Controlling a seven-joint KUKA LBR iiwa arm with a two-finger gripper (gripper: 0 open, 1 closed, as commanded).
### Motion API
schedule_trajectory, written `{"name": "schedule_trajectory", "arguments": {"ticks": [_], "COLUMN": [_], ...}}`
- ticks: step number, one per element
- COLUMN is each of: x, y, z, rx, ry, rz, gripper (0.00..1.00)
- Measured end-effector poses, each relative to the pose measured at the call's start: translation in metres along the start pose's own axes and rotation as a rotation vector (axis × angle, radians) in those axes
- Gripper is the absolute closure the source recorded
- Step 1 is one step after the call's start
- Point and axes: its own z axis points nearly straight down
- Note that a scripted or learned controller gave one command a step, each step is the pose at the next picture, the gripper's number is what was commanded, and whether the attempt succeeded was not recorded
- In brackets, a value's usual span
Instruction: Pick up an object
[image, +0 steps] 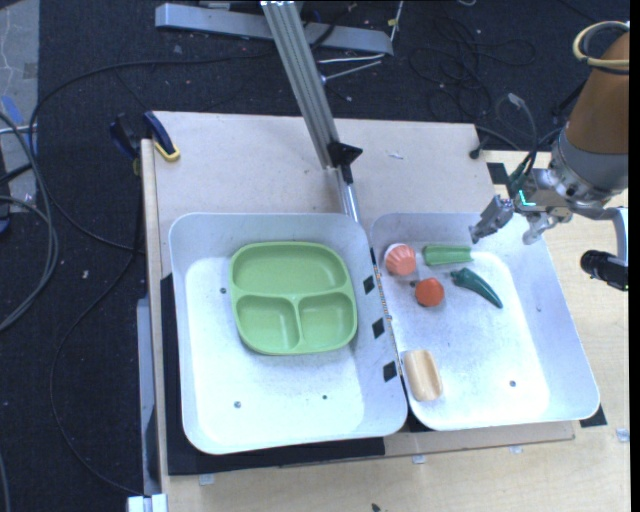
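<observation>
So, start with the bench (420, 150), which carries two shallow white bins side by side. Your left bin (200, 390) holds a green divided tray (295, 298) with three compartments, lying flat near the bin's middle. Your right bin (520, 350) holds all the small pieces, so any pick has to happen there.

Next in size, the arm (600, 110) comes in from the right, and its hand (512, 218) hangs above the far right corner of the right bin. Its two fingers look spread apart, with nothing between them.

Now the candidates. A tan bread-roll shape (422, 374) lies alone near the bin's left wall, well apart from the rest. A pale green vegetable (447, 255) lies flat at the far side, close to the hand. Just beside it sits a dark green pepper (478, 286), angled. A peach-coloured round piece (400, 260) rests near the left wall, and a small red ball (430, 292) sits between that piece and the pepper.

You should judge these as light, stiff play food, probably smooth and a little slippery. Round pieces will likely roll out of a pinch. Long pieces suit you better: take the pale green vegetable across its narrow width, at mid-length, with the fingers straddling it.
</observation>
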Motion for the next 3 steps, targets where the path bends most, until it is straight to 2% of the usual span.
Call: {"name": "schedule_trajectory", "arguments": {"ticks": [1, 2, 3], "x": [0.0, -0.004, -0.005], "y": [0.0, -0.007, -0.01], "z": [-0.001, 0.059, 0.103], "rx": [-0.002, 0.003, 0.002], "ry": [0.0, 0.001, 0.0], "rz": [0.0, 0.002, 0.001], "gripper": [0.0, 0.0, 0.0]}}
